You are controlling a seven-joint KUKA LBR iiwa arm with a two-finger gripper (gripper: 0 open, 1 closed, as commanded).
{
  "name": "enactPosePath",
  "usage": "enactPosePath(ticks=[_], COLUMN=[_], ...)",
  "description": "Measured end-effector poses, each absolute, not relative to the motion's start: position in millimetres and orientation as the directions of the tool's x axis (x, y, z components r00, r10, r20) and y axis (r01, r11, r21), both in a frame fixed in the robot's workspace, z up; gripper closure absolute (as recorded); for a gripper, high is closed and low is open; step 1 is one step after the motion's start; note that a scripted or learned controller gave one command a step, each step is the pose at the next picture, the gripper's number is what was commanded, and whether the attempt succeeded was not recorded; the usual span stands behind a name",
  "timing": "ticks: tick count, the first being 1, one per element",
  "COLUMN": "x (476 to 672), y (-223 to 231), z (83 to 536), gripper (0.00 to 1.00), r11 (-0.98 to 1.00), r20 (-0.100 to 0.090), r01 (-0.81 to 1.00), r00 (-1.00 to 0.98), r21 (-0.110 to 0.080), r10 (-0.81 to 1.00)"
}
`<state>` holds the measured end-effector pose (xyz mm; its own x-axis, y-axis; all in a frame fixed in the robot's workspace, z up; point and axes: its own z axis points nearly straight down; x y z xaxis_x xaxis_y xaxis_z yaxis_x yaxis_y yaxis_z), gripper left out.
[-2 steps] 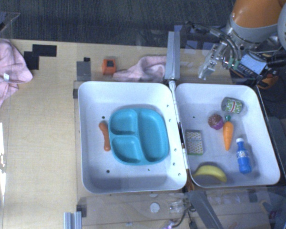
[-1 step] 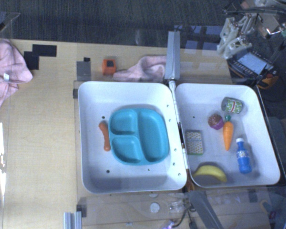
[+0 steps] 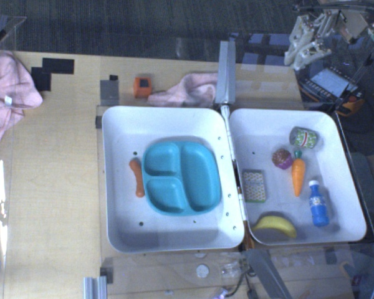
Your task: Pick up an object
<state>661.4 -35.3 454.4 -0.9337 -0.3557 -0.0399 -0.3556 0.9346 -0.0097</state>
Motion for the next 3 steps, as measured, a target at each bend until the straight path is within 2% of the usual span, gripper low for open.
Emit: enactPosePath(ticks=[1,3], x=[657.2,660.6], y=[-36,-32], z=[439,467], gripper=[1.00,1.00], r11=[0.271,0.272], r20=[-0.010,-0.028], r01=[-0.962,-0.961], r00=[-0.271,-0.271], r21=[-0.019,-0.047], r10=[-0.963,-0.962])
